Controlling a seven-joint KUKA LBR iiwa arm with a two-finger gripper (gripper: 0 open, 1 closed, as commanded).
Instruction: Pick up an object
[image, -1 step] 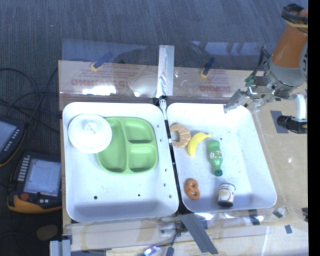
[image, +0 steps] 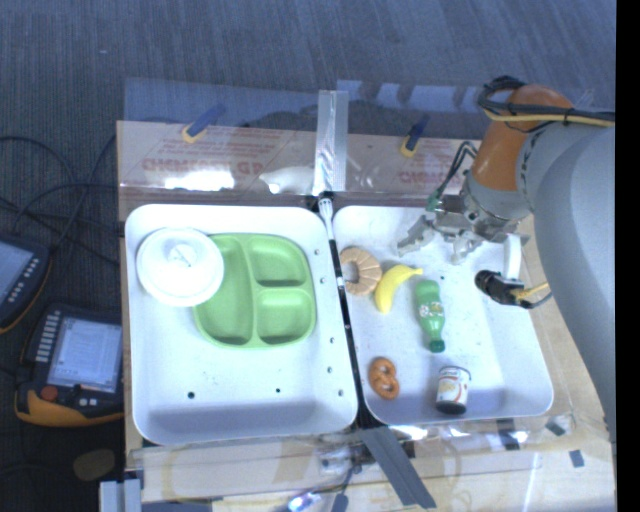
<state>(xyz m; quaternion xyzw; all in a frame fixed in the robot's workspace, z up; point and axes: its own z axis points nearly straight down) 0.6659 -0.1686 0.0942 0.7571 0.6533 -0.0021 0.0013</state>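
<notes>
The right bin (image: 520, 375) holds a tan ring-shaped bagel (image: 360, 268), a yellow banana (image: 395, 283), a green bottle (image: 430, 313) lying on its side, a brown pretzel (image: 383, 376) and a small upright can (image: 453, 388). My gripper (image: 438, 240) hovers over the bin's far end, just beyond the banana and bottle. Its fingers (image: 412, 238) are spread open with nothing between them.
The left bin (image: 230, 400) holds a green divided plate (image: 255, 288) and a white round bowl (image: 180, 265) at its far left. A ridge (image: 338, 300) separates the bins. A clear plastic wall (image: 330, 140) stands behind them. The arm's body (image: 575, 250) looms at the right.
</notes>
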